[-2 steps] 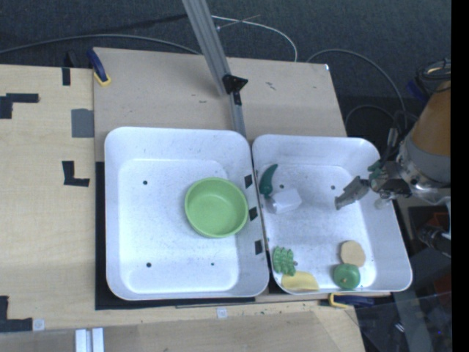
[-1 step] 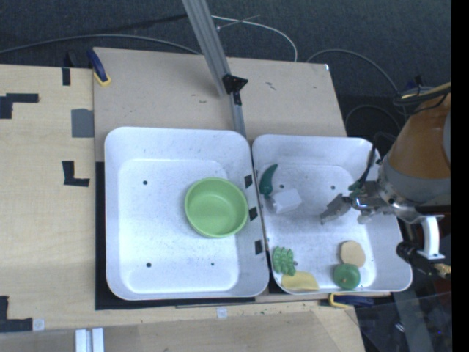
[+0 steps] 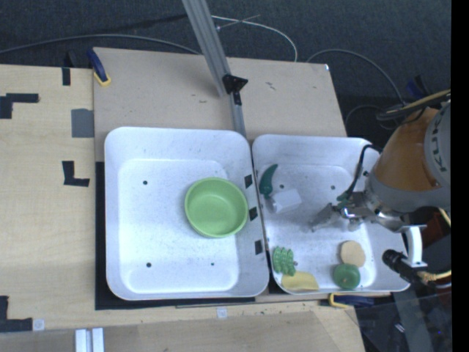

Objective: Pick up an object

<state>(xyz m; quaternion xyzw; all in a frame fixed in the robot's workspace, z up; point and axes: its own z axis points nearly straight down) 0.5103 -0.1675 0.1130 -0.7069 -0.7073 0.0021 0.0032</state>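
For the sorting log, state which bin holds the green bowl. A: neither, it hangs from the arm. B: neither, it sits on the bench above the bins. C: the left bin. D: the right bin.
C: the green bowl rests on the floor of the left bin, toward its right side, apart from the small items lying in the right bin.

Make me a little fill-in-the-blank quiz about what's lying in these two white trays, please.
1. The green bowl sits in the ___ bin.
2. The tan round piece lies in the ___ bin.
3. The yellow wedge lies just below a ___ leafy piece.
4. The gripper hangs over the ___ bin.

Missing words: left; right; green; right
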